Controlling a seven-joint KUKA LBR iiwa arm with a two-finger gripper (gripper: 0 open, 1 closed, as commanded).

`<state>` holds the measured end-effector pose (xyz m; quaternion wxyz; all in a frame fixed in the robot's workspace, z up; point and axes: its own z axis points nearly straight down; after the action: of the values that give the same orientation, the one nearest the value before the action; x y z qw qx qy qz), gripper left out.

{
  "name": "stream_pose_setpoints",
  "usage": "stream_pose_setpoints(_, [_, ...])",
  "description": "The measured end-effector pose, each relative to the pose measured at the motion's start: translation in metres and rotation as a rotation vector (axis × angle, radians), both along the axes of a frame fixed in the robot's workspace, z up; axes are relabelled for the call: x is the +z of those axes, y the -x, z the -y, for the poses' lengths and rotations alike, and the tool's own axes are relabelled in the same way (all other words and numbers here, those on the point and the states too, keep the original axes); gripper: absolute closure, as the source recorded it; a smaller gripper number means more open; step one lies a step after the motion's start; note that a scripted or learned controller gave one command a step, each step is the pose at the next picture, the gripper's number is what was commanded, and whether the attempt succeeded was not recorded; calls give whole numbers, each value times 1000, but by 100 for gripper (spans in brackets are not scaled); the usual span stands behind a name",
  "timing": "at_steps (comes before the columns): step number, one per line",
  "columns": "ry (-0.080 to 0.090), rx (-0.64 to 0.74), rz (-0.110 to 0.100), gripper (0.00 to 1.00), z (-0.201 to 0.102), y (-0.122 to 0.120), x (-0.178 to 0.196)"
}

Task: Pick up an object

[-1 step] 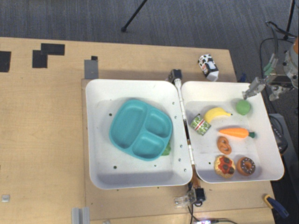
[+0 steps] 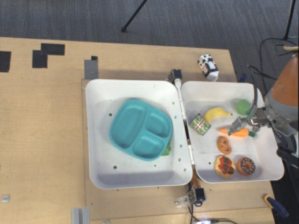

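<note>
A: Where's the gripper?

B: Down inside the right bin, reaching in from the right. Its grey fingers are spread a little, and their tips sit right over the carrot. Whether they actually clasp it I cannot tell, since the tips hide the top of it.

A: And how does the carrot lie?

B: Flat on the bin floor, near the middle of the right bin. Its long axis runs nearly left to right, tilted slightly so the left end is a bit lower. The wider orange part points right, toward the arm, and the narrower end points left.

A: What else is in that bin?

B: A yellow banana up and left of the carrot, curving across. A small green and white can lying near the left wall. A green ball toward the back. A pretzel just below the carrot. At the front, a round pizza and a chocolate donut side by side.

A: And the left bin?

B: A teal divided plate lies turned at an angle in the middle, with something green peeking out from under its lower right edge.

A: Anything outside the bins?

B: A black and white toy cow on the bench just behind the right bin.
</note>
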<state>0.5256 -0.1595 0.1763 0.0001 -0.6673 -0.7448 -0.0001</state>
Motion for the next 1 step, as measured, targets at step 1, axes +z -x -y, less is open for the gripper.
stream_pose_setpoints(1, [1,-47,9,0,-50,14,-89])
